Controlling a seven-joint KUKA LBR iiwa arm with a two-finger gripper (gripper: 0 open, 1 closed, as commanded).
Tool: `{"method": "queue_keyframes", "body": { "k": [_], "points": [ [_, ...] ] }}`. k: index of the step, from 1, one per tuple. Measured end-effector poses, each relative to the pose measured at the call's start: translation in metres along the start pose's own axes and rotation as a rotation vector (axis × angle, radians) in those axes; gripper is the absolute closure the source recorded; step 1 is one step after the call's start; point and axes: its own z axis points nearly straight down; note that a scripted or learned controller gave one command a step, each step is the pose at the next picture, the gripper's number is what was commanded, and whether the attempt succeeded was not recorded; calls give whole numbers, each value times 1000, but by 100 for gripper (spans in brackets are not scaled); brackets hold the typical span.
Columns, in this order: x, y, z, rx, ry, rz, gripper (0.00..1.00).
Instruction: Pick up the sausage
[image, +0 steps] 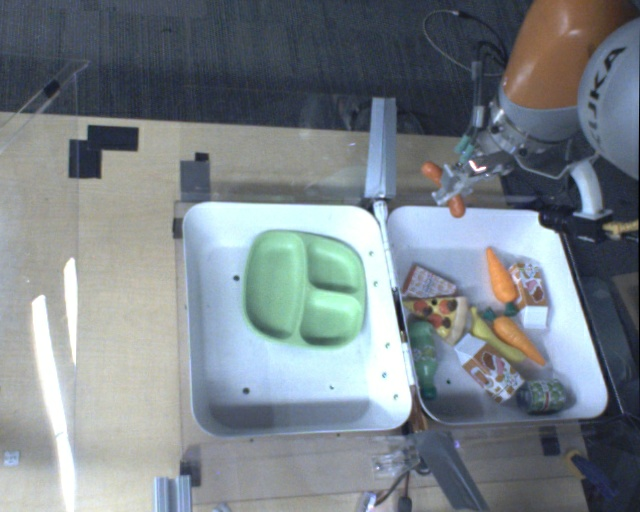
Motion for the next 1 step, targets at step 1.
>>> {"method": "queue_keyframes", "body": {
  "k": [1],
  "points": [
    [-18, -4, 84, 4, 1, -44, 100]
  ]
}}
